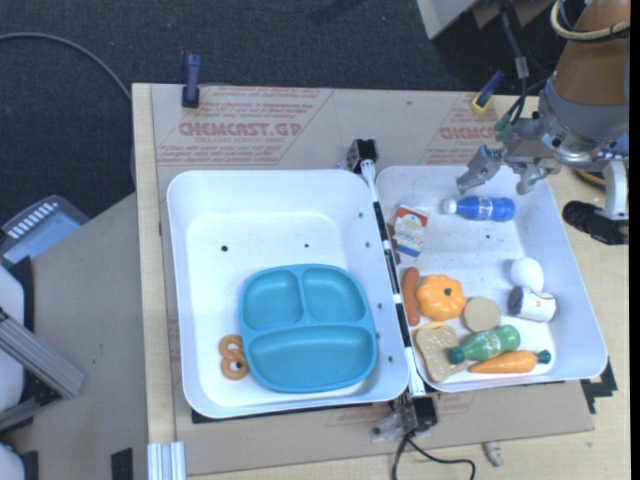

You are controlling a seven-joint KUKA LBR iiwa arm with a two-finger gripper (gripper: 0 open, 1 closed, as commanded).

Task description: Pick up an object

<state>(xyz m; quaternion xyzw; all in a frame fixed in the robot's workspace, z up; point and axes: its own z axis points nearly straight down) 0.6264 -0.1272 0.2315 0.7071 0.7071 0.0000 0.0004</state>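
My gripper (503,175) hangs open over the far end of the right bin (580,298), its two fingers spread, nothing between them. Just below it a small blue bottle (481,208) with a white cap lies on its side. Toward the near side of this bin lie a small carton (409,231), a hot dog (411,295), an orange pumpkin (441,296), a white egg (526,273), a white cup (533,305), a round cookie (481,315), a slice of bread (436,349), a green bottle (486,344) and a carrot (507,362).
The left bin (200,268) holds a blue divided plate (306,326) and a small pretzel (234,357) at its near left. A black hinge strip (383,238) runs between the bins. The bench edge has a blue clamp (191,78) at the far left.
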